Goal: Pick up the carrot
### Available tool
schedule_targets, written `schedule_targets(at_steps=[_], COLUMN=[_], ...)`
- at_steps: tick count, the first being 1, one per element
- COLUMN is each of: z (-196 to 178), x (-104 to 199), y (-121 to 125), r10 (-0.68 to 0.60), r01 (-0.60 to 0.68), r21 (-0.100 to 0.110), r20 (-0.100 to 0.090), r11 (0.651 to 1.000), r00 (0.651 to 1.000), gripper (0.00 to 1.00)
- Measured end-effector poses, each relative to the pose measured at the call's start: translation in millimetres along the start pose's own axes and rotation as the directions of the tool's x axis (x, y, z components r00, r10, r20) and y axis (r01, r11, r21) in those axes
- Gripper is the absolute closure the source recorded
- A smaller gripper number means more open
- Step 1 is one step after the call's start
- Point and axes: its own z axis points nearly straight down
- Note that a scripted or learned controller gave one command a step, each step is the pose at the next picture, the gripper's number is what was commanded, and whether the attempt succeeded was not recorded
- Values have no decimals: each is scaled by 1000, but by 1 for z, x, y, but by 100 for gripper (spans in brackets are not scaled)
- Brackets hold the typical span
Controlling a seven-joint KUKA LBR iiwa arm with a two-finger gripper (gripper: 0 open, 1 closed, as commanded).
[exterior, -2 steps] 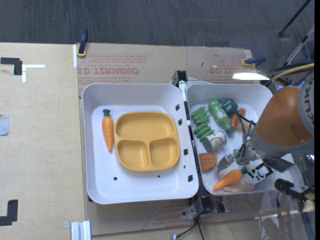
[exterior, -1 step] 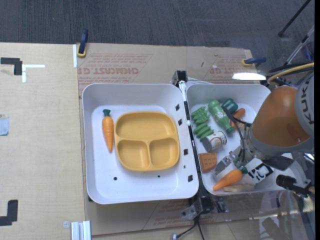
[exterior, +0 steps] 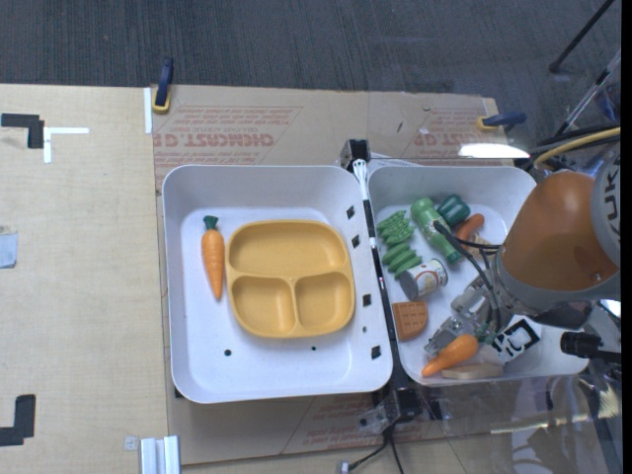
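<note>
We see the arm (exterior: 558, 235) over the right bin (exterior: 523, 368), gripper (exterior: 472, 326) low at its near edge, clamped on a carrot (exterior: 449, 355). Left bin (exterior: 267, 383) holds a yellow divided plate (exterior: 290, 276), a second carrot (exterior: 212, 257) just left of it
</note>
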Motion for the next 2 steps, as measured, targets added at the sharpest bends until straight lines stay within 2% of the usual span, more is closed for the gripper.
schedule_targets(at_steps=[1, 2], z=[-9, -9], x=[-2, -2], y=[2, 2], r10=[7, 6], r01=[-7, -6], r21=[-5, -4], r20=[4, 4], r11=[1000, 1000], r00=[1000, 1000], gripper=[100, 0])
